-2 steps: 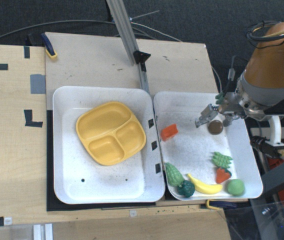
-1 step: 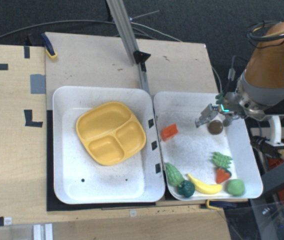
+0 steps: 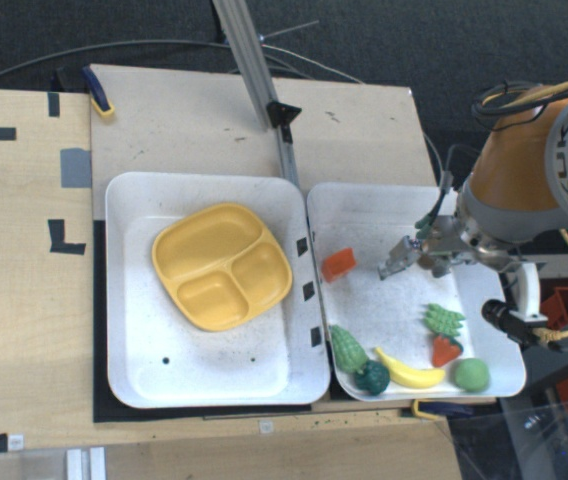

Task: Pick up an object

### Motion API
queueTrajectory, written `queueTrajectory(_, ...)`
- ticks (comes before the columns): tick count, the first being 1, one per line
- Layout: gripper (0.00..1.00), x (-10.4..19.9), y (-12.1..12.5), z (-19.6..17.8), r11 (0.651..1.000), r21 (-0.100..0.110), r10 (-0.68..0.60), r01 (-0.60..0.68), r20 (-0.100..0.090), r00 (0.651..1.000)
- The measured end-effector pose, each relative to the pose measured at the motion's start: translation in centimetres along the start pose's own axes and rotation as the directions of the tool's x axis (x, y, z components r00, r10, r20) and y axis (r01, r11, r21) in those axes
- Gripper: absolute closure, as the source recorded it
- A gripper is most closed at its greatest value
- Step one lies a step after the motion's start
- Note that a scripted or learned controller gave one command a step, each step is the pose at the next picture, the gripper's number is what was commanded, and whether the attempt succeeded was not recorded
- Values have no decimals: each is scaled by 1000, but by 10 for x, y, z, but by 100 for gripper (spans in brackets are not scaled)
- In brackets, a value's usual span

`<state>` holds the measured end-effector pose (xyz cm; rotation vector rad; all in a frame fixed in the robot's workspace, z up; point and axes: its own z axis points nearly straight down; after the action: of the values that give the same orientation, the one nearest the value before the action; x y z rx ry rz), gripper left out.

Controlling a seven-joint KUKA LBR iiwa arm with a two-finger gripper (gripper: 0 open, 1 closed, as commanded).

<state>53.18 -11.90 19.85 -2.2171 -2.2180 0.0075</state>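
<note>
A: While the arm leans in from the right, an orange block lies alone near the upper left corner of the right bin, close to the divider w/ the left bin.

B: And the gripper?

A: Low over the right bin's middle, just right of the block, apart from it. The fingers point toward it w/ nothing seen between them. Whether they're spread or closed, can't tell at this size.

B: Other items in that bin?

A: All along the front edge: a green ridged veg at left, a dark teal round piece touching it, a yellow banana curving beside that, a red strawberry, a green leafy piece just above it, and a light green ball at the right corner.

B: Left bin?

A: A yellow divided plate, 3 compartments, sits tilted in the upper middle. Both bins rest on the counter; a metal pole crosses above them.
</note>
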Motion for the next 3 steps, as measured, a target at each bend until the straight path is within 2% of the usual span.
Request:
queueTrajectory(2, 0, 10, -10, 98, 1000, 1, -1, 1, -1, 1000)
queueTrajectory(3, 100, 10, -8, 85, 1000, -3, -2, 2, -1, 1000)
